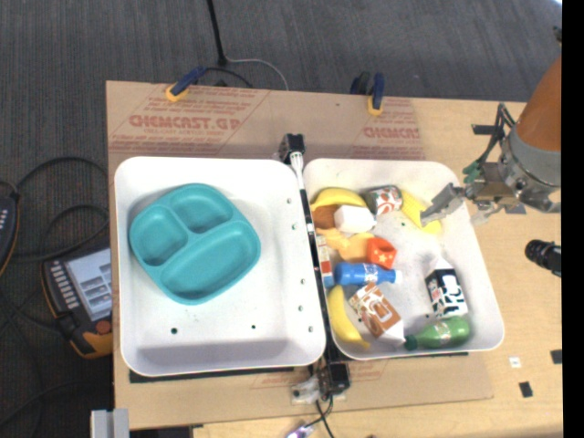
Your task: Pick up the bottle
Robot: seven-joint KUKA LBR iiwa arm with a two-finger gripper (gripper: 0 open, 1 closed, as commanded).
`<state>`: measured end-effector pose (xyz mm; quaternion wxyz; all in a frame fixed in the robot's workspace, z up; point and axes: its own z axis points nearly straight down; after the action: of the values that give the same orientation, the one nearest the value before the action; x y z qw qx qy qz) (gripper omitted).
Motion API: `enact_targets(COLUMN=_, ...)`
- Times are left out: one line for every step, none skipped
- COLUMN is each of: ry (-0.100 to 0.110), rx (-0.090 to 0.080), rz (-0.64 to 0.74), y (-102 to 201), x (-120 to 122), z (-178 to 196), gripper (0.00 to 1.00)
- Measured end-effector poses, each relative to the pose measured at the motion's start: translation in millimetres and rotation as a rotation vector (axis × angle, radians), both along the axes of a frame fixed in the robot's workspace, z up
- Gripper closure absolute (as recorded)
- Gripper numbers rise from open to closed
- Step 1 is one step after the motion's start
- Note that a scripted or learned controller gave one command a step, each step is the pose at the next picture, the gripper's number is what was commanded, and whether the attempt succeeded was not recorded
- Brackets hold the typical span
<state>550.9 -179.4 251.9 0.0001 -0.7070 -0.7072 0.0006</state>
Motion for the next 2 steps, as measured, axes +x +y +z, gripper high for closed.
enact_targets(ry=-0.003, rx=-0.003, rz=0.142, y=-45.3, x=-25.7, z=153.1, gripper=0.0)
enact_targets(ry=-0.003, rx=-0.004, rz=0.142, y=-44.9, x=-25.1, z=162.2, gripper=1.0)
